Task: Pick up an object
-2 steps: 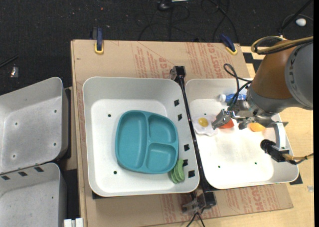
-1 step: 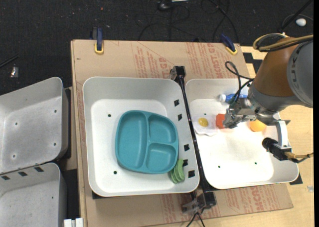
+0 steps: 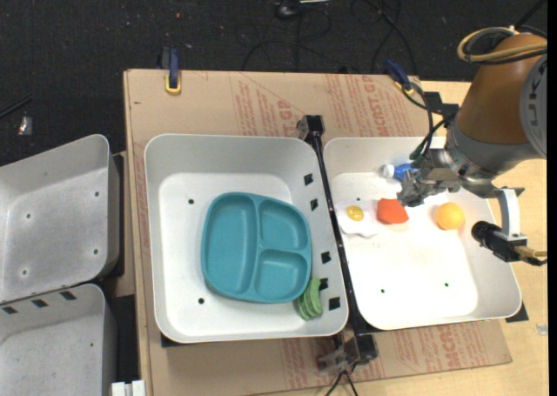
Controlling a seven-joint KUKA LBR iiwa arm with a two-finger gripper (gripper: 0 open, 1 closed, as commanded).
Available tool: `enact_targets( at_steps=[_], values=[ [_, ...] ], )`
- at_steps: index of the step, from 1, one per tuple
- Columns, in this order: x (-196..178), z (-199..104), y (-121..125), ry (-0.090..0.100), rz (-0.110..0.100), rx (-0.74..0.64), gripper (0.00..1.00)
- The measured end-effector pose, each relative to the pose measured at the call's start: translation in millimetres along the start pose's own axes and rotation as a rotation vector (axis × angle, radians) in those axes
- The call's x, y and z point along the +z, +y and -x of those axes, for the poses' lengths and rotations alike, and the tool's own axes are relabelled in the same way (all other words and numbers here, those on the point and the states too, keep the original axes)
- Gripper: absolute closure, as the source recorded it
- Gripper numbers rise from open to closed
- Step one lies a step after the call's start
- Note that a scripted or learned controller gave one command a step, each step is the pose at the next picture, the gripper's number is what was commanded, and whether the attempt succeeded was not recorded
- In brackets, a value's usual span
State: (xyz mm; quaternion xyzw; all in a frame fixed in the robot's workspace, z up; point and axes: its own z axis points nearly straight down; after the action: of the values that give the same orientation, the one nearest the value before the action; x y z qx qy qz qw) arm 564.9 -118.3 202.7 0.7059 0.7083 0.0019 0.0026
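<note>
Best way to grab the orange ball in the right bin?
Probably straight down on the orange ball, fingers across its widest part. It is round and sits apart from the red piece, with bare bin floor around it.

Right bin (image 3: 418,303) contents: fried egg (image 3: 356,217) flat near the left wall; red piece (image 3: 392,211) just beside it; orange ball (image 3: 449,216) further right; blue-and-white item (image 3: 396,171) at the back, partly hidden.
</note>
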Motion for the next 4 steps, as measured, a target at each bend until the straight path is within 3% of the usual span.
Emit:
enact_targets(
  at_steps=[2, 3, 4],
  values=[
    [-81, -2, 2, 0.0, -0.001, 0.0, 1.0],
    [-66, -50, 2, 0.002, -0.007, -0.004, 1.0],
    [-50, -103, -14, 0.003, -0.01, -0.004, 1.0]
  ],
)
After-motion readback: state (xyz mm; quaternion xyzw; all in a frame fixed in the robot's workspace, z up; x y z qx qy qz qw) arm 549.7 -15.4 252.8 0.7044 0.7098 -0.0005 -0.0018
